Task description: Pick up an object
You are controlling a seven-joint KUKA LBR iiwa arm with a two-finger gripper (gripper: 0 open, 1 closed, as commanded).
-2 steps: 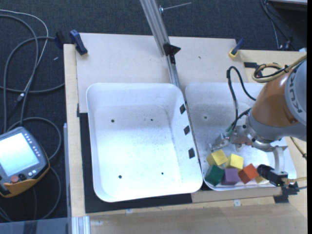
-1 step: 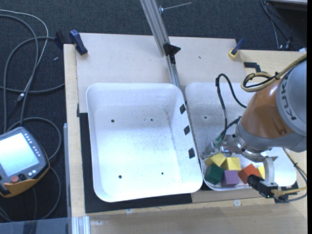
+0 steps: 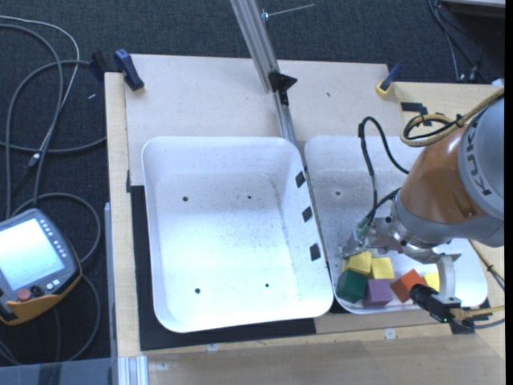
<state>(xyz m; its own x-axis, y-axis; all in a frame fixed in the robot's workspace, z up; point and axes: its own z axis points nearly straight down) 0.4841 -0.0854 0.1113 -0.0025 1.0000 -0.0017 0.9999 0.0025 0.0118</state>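
— Gripper [image 3: 383, 247] state: can it be made out?

— It cannot be told. The gripper is seen low over the near end of the right bin [image 3: 341, 167], hidden for the most part under the grey wrist and the orange band of the arm [image 3: 449, 187]. No object is seen to be held.

— Where are the objects found?

— They are crowded along the near edge of the right bin, by its near-left corner. A yellow block [image 3: 358, 263] is seen just below the wrist, with a second yellow block [image 3: 382, 269] touching it on the right. A dark green block [image 3: 350, 286] lies at the near-left corner, a purple block [image 3: 377, 293] is pressed against its right side, and an orange block [image 3: 407, 281] is placed just right of the purple one. A further yellow piece [image 3: 431, 280] is partly hidden behind a white part of the arm's mount.

— And the gripper relative to them?

— It is placed just above the first yellow block, at the far side of the cluster. Whether contact is made cannot be told.

— What else is carried by the bench?

— The left bin [image 3: 160, 163] is set beside the right one, their rims touching. A blue clamp [image 3: 128, 67] is fixed at the far-left corner of the bench [image 3: 200, 95] and a yellow one [image 3: 388, 83] near the far-right edge. A metal pole [image 3: 252, 30] is raised from the far edge between the bins. A teach pendant [image 3: 32, 267] is laid on the floor to the left.
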